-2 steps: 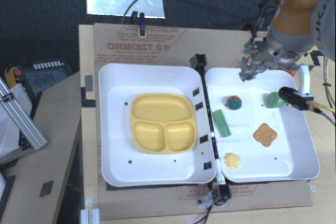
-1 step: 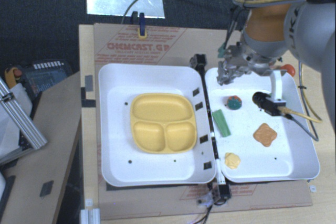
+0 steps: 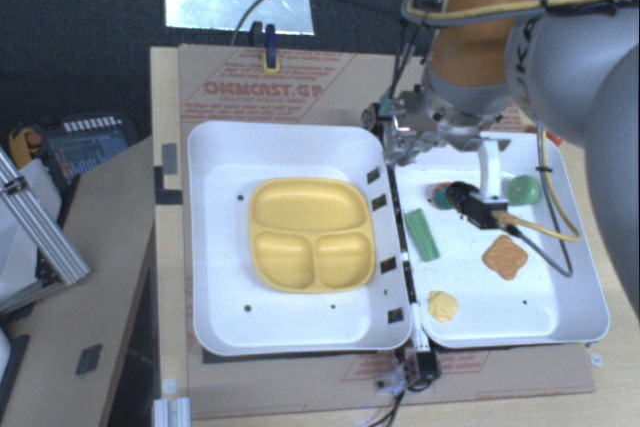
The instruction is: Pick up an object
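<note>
Camera view has the claw [image 3: 398, 143] hanging over the far left corner of the right-hand shallow white bin [image 3: 590, 310], close to the seam where the two bins meet. It is dark and crowded under the grey wrist, so I cannot tell whether it is released or clenched, and nothing can be seen gripped in it. By my reading the pick is not yet made, and every candidate object lies loose on the floor of that right bin. Nearest the claw, on the near side of it, is a flat green rectangular block [image 3: 421, 235], lying lengthwise just beside the seam. Further right sits a round pale green ball-like piece [image 3: 523, 187] near the far wall. A brown waffle-textured biscuit shape [image 3: 504, 258] rests toward the middle of the bin, well apart from the block. A small pale yellow lump [image 3: 441, 305] lies near the front wall. The left-hand shallow white bin [image 3: 215, 245] holds a yellow plastic tray with three compartments [image 3: 310, 233], flat and central. What remains, as I judge it, is the whole of the work: settle over one piece, descend, close and lift. The green block looks the handiest choice.
</note>
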Robot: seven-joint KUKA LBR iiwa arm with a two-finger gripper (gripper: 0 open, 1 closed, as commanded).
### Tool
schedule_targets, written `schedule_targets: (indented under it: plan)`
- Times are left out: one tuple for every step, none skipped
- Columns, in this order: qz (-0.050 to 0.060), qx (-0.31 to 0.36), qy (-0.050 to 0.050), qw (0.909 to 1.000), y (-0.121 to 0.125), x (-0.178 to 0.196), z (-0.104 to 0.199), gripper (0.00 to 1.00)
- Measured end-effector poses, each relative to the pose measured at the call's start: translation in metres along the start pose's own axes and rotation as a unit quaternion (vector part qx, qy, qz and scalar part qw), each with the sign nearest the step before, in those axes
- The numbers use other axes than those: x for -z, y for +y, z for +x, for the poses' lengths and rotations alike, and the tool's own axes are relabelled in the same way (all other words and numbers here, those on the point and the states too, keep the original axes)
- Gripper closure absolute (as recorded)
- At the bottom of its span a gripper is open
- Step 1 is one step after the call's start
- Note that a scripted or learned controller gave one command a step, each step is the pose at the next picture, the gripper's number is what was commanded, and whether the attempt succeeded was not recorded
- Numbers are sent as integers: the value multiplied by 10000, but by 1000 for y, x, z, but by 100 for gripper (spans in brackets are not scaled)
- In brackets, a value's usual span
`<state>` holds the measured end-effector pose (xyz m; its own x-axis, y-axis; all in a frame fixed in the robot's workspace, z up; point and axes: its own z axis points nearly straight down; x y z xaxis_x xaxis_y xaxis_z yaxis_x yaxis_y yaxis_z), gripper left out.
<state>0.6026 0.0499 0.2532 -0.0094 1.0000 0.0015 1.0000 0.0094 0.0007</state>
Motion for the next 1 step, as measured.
schedule_targets:
  plan:
    - [-1,2,3,10000,-8,0,53,100]
